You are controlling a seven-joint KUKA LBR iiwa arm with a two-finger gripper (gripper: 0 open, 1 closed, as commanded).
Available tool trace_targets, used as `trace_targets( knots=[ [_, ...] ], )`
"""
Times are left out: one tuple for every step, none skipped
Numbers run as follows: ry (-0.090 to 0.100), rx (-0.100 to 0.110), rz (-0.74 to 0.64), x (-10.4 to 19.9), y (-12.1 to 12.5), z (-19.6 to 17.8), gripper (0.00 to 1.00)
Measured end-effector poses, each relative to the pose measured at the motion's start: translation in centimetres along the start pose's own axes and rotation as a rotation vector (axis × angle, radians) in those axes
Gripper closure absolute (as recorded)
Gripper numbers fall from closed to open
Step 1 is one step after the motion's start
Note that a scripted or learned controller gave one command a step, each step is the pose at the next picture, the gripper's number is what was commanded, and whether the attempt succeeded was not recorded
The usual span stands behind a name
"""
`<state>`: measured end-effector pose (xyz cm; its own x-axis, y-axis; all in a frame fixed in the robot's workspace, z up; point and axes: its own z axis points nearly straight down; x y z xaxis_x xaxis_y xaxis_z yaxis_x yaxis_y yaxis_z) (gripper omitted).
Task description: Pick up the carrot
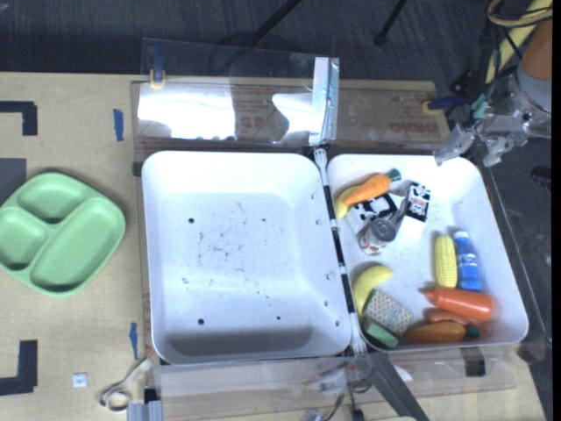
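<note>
The gripper (pixel 478 140) hangs at the far right corner of the right bin (pixel 500 226), just above or outside its rim; whether it is wide or narrow cannot be told from this slant, and nothing shows in its grasp. The carrot (pixel 368 189) lies in the far left part of that bin, close to the wall shared with the left bin (pixel 175 182), resting against a yellow banana (pixel 344 202) and beside a black-and-white toy (pixel 386 209). It is well apart from the gripper, with bare white floor between them along the far wall. Nearer the camera the bin is crowded: a corn cob (pixel 445 260), a blue bottle (pixel 467 261), an orange sausage-like piece (pixel 462 303) and a second banana (pixel 369 283). The bins sit on a pale wooden bench (pixel 70 130), where a green divided plate (pixel 60 232) rests at the left
</note>
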<state>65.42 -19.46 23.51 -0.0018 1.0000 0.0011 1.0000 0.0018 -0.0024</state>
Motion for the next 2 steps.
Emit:
trace_targets(
  knots=[
    [-0.001, 0.000, -0.046, 0.2, 1.3, 12.3, 0.00],
    [-0.001, 0.000, 0.515, 1.1, 1.3, 9.5, 0.00]
  ],
)
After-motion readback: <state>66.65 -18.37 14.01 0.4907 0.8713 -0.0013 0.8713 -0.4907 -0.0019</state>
